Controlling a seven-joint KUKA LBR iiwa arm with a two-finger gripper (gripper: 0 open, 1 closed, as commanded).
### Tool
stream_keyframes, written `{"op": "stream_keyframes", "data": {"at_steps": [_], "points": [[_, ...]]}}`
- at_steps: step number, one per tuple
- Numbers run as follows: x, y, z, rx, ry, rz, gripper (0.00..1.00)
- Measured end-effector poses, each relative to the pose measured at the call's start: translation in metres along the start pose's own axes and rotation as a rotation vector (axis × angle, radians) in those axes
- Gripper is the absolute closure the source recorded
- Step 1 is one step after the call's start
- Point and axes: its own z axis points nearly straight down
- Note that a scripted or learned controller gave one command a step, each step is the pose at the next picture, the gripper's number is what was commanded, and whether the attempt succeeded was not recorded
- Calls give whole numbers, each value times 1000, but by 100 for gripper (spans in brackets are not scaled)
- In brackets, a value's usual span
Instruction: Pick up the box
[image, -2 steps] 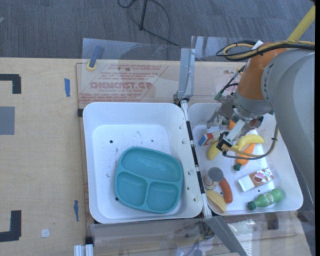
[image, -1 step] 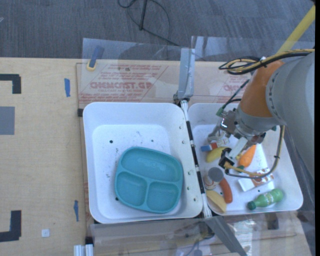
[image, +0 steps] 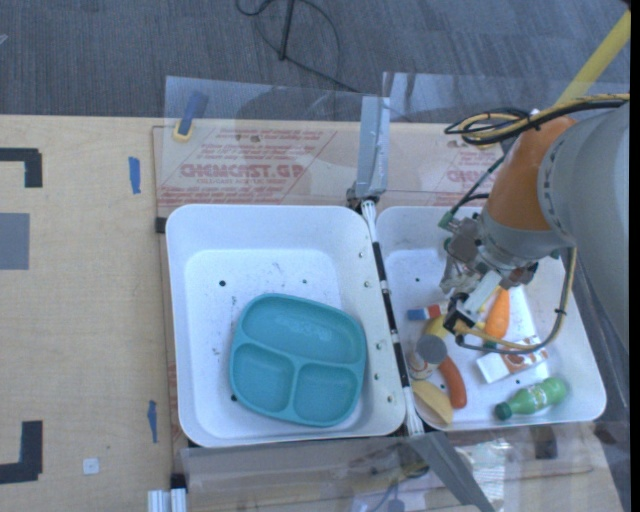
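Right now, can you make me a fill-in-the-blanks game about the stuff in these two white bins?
1. The divided tray in the left bin is colored ____.
2. The tray has ____ compartments.
3. The bottle in the right bin is colored ____.
4. The arm reaches over the ____ bin.

Missing words: teal; three; green; right

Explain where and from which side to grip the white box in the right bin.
Probably from above, across its narrow width: the box lies flat, with the carrot and green bottle close beside it, leaving only its top free.
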Motion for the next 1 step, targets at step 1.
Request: {"op": "stream_keyframes", "data": {"at_steps": [1], "points": [[-1,0,0,0,0,1,0]]}}
